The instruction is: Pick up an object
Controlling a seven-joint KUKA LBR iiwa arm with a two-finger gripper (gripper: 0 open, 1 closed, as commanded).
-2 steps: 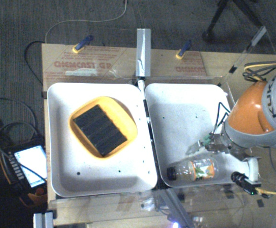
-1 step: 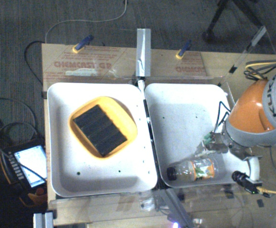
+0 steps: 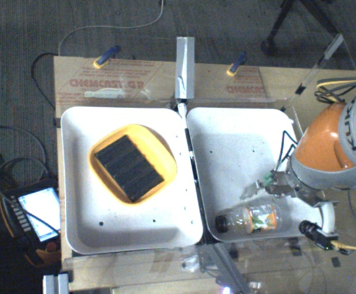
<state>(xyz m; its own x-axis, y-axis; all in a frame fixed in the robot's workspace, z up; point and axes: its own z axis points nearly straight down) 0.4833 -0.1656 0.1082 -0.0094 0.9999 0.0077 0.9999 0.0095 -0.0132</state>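
Observation:
A clear plastic bottle (image 3: 249,219) with a dark cap and a green and orange label lies on its side near the front wall of the right bin (image 3: 227,139). My gripper (image 3: 268,186) hangs at the right side of that bin, just above and behind the bottle. I see nothing held in it. In the left bin (image 3: 80,225) rests a yellow dish (image 3: 159,146) carrying a black ridged block (image 3: 129,167).
The grey and orange arm (image 3: 328,149) covers the right bin's right wall. A metal divider post (image 3: 185,66) stands behind the seam between the bins. Two blue and yellow clamps (image 3: 106,56) (image 3: 237,64) sit on the board at the back.

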